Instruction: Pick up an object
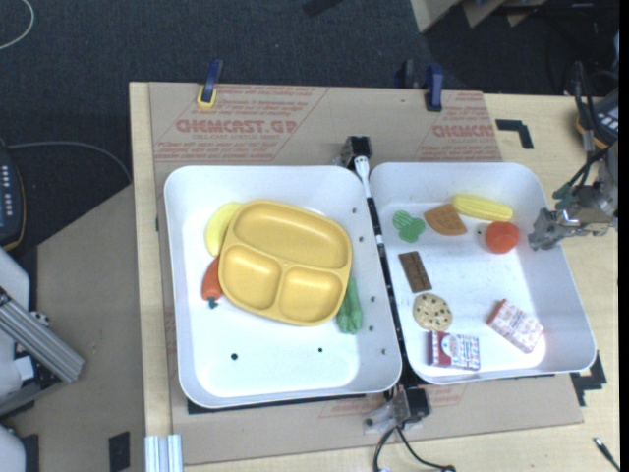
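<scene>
Desk [295,116] was tan board w/ red print, two blue clamps at its far edge, dark carpet beyond. Left bin [197,264] held a yellow divided tray [285,262]. Right bin [550,264] held small toy foods, incl. a red tomato [502,237]. Gripper [543,232] sat at the right bin's right rim, near the tomato; can't tell if jaws were open or closed.

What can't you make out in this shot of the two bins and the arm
- Gripper, camera view: small and blurred at the right bin's edge; finger state unreadable.
- Yellow item, orange-red item and green item, camera view: mostly hidden under the yellow tray.
- Carton and packet: print too small to read.
</scene>
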You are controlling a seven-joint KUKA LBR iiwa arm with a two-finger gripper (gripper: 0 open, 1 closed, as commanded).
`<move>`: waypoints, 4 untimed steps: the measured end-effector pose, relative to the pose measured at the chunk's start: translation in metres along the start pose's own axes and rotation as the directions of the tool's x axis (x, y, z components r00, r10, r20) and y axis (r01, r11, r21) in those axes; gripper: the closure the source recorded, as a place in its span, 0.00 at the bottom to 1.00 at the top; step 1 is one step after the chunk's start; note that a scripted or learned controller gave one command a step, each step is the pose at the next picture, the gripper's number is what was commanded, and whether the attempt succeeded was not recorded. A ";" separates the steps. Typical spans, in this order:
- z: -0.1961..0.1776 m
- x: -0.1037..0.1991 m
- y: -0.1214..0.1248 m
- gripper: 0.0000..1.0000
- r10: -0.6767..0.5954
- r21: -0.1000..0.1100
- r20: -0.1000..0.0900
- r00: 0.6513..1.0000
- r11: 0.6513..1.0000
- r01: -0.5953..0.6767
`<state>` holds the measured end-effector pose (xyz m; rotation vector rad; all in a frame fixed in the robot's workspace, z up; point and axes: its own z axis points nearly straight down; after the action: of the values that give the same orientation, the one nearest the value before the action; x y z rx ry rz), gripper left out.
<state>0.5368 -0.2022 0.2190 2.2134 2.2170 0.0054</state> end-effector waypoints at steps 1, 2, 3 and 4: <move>-0.006 0.000 0.001 1.00 0.000 0.005 -0.002 1.000 1.000 0.000; -0.006 0.038 0.025 1.00 -0.004 0.005 -0.004 1.000 1.000 0.004; -0.011 0.081 0.054 1.00 -0.004 0.004 -0.005 1.000 1.000 0.004; -0.006 0.121 0.075 1.00 -0.003 0.005 -0.004 1.000 1.000 0.003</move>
<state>0.6111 -0.0809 0.2256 2.2147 2.2256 0.0043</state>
